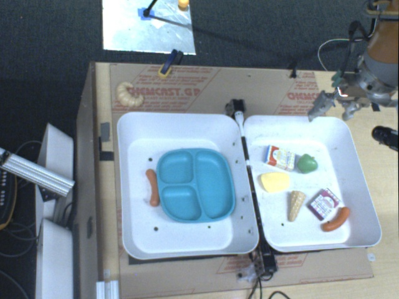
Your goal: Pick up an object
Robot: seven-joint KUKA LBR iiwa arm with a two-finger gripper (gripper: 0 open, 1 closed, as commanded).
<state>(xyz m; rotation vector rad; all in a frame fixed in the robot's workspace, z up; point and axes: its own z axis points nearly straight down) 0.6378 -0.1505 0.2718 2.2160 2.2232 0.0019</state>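
The right bin (358, 167) holds a red-and-white carton (280, 157), a green round toy (307, 163), a yellow wedge (274, 182), an ice-cream cone (295, 204), a purple packet (323, 203) and an orange sausage (335, 219). In the left bin (134, 161) lie a blue divided plate (194, 184) and a second sausage (153, 187). My gripper (333, 109) hangs over the far right corner of the right bin, above the rim, well apart from every object. Its two fingers are spread open with nothing between them.
A pale curled toy (129, 93) lies on the cardboard behind the left bin. A blue-and-yellow clip (168, 63) sits at the board's back edge, below a shiny sheet (148, 16). Cables hang near the arm at the upper right.
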